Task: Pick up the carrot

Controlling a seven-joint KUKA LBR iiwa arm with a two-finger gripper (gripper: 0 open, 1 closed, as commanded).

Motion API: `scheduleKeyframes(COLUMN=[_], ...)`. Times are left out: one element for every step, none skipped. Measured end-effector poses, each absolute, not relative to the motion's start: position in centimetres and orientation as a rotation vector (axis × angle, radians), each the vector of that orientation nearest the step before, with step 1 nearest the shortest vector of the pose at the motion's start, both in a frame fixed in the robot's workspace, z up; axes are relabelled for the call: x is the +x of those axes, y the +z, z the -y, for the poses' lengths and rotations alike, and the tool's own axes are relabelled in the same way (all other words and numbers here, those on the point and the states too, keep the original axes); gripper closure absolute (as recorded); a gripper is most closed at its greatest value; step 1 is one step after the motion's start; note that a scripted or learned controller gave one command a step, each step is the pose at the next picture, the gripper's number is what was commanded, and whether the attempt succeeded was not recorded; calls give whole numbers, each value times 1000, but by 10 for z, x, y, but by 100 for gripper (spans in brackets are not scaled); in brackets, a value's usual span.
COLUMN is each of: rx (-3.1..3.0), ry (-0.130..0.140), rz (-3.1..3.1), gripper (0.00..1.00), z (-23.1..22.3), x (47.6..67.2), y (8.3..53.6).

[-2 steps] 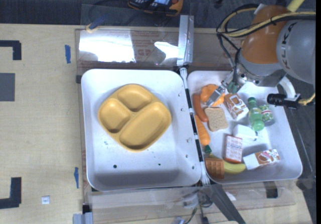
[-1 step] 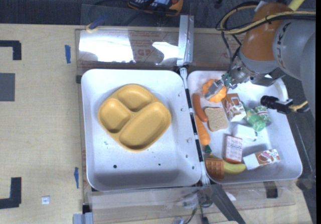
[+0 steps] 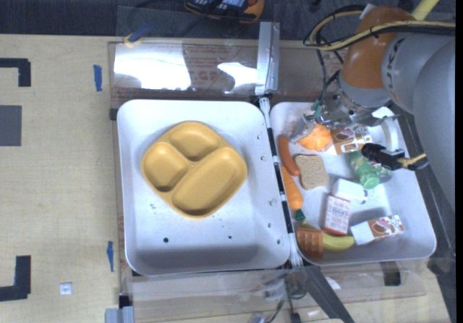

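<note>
**Op:** Bench is pale wood w/ 2 white bins side by side; I'm watching from the overhead cam. Left bin [image 3: 137, 227] has just a yellow divided plate [image 3: 194, 168]. Right bin [image 3: 423, 231] is the cluttered one.

**Sup:** Where's the claw?

**Op:** Gripper [image 3: 325, 117] is low over the far end of the right bin, under the orange wrist band. I can't tell whether it's released or clenched, too much wrist and cable in the way. Nothing visibly held. Just beside it: an orange wedge-shaped item [image 3: 317, 139]. Can't ID that one.

**Sup:** And the carrot?

**Op:** Carrot [image 3: 292, 187] lies lengthwise along the bin's left wall, touching the hot dog [image 3: 288, 155] at its far end. Bread slice [image 3: 312, 170] is just beside it on the right. Near the front corner: banana [image 3: 334, 242], 2 small cartons [image 3: 336, 214] close by.

**Sup:** Risks?

**Op:** 3, imo. 1: claw sits nearer the orange wedge than the carrot, so it may grab the wrong orange thing. 2: carrot hugs the wall, so 1 finger could land on the rim and not get around it. 3: hot dog and bread crowd it, so a pinch could catch those or roll the carrot away.
</note>
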State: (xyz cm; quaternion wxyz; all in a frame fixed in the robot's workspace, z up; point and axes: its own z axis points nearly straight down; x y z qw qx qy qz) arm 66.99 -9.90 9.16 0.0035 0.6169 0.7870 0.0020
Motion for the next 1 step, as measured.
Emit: scheduleKeyframes(rx=[1930], ry=[5], rz=[-2469], gripper=[100], z=[98], x=[670], y=[100])
